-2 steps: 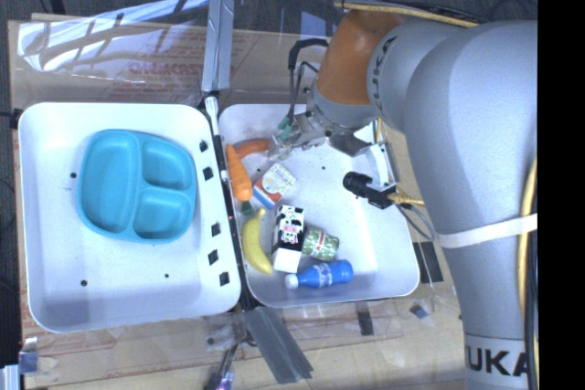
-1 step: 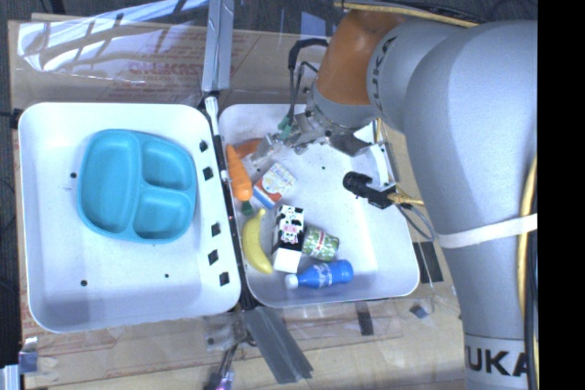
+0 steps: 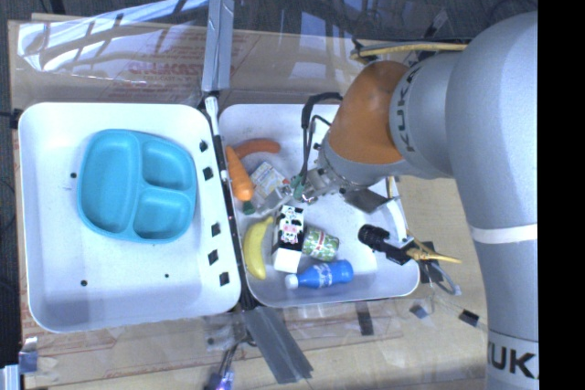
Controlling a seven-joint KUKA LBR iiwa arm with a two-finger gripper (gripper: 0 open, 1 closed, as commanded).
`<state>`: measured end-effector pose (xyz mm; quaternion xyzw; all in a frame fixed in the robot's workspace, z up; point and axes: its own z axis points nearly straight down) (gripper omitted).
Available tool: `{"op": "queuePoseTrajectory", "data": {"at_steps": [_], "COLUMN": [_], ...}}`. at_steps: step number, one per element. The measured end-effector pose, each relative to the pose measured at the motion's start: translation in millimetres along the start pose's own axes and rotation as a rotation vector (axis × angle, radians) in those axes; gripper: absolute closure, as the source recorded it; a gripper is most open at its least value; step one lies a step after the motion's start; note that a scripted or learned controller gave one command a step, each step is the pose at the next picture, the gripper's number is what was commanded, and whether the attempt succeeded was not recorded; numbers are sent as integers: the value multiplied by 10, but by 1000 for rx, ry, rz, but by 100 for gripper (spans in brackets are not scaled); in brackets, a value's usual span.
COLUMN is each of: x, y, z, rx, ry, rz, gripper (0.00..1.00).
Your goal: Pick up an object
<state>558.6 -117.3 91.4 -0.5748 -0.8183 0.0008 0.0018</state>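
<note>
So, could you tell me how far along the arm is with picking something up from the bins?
Done: the arm has reached into the right bin, with its gripper low among the clutter near the carrot. In hand: nothing that I can see. The banana, blue bottle and green can lie on the bin floor. Left: gripping an object and lifting it clear. The blue tray sits in the left bin.

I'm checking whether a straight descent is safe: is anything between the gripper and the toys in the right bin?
Nothing visible blocks it. The gripper hangs low over the right bin, right at the clutter: a carrot, a banana, a small carton and a blue bottle. They crowd one another, so neighbours may get nudged.
</note>
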Motion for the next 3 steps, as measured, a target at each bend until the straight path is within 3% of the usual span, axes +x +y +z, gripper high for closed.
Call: {"op": "queuePoseTrajectory", "data": {"at_steps": [1,2,3], "x": [6,10,186], "y": [357,357,874], "z": [-8,-103,-1202], "rx": [-1,0,-2], "ry": [-2,-2,-1], "rz": [99,94,186], "gripper": [0,100,100]}}
